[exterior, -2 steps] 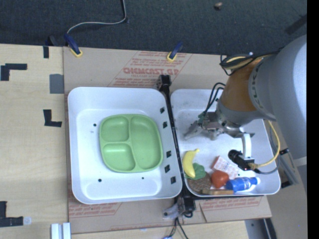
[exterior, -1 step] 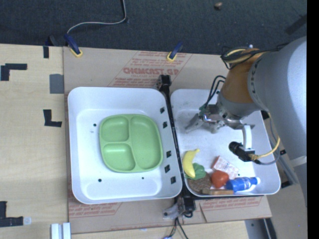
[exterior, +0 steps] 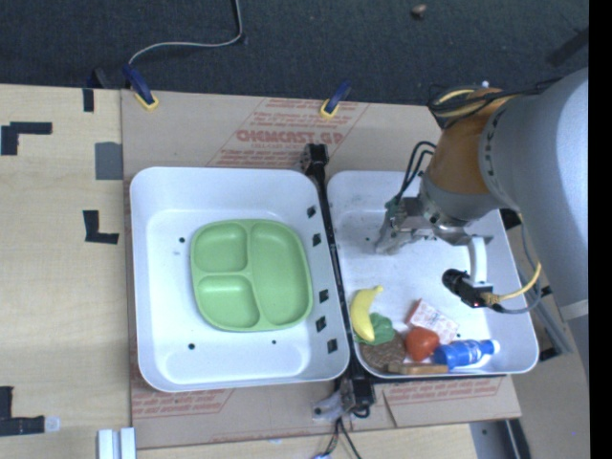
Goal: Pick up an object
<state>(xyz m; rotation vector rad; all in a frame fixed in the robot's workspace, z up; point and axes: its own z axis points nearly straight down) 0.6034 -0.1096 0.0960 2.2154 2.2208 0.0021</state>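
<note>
Left bin (exterior: 153,285): holds green divided plate (exterior: 251,273), flat, approx centred.
Right bin (exterior: 421,185): items bunched at near edge: banana (exterior: 364,312), red piece (exterior: 422,343), blue bottle (exterior: 466,353).
Gripper (exterior: 394,238): low over right bin's far half, apart from items.

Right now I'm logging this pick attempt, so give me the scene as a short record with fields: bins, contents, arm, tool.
left bin: holds a green divided plate
right bin: objects clustered at its near edge
contents: yellow banana, red object, blue bottle, red-and-white packet
arm: reaches in from the right, over the right bin
tool: low over the far part of the right bin, apart from the cluster
held: nothing seen between its fingers
</note>
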